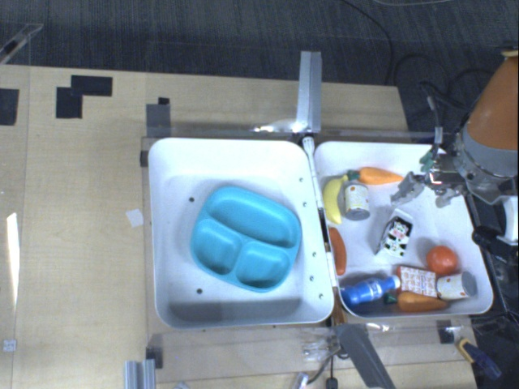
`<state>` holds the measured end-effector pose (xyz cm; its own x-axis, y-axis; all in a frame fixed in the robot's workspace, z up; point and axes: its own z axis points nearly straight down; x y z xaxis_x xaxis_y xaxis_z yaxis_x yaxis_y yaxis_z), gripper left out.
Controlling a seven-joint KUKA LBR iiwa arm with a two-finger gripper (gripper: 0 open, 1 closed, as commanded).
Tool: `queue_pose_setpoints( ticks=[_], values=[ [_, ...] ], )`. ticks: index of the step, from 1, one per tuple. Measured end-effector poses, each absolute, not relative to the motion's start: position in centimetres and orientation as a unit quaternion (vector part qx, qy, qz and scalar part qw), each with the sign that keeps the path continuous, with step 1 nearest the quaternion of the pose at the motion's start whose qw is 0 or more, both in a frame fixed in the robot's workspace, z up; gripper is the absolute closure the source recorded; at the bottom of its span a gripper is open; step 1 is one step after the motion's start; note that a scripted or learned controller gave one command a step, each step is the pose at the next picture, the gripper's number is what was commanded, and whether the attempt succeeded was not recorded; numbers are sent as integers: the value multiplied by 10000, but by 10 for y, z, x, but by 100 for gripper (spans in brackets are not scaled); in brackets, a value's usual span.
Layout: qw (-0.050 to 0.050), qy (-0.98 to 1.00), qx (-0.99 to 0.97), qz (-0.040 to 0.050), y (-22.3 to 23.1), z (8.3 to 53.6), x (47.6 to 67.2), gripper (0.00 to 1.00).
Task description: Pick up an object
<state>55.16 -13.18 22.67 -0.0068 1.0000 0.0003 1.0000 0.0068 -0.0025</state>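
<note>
My gripper (423,193) hangs over the upper right part of the right bin (483,298), open, with nothing between its fingers. Its left fingertip (403,191) points down toward a small black-and-white object (396,237). Just left of the gripper lies an orange carrot (379,176). A yellow banana (332,199) and a small can (355,201) sit by the bin's left wall. Lower in the bin are a red sausage (338,251), a blue bottle (369,291), an orange-red ball (442,259), a patterned box (417,281) and a second carrot (420,302).
The left bin (174,217) holds a blue divided plate (245,237). A metal post (310,91) rises behind the divider between the bins. The arm's orange band (496,108) stands at the right edge. Cables run across the dark floor at the back.
</note>
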Motion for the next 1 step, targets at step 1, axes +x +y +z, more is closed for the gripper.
queue_pose_setpoints(
  ticks=[1],
  values=[
    [1, -6562, -7546, -5, -172, 108, 525, 0]
  ],
)
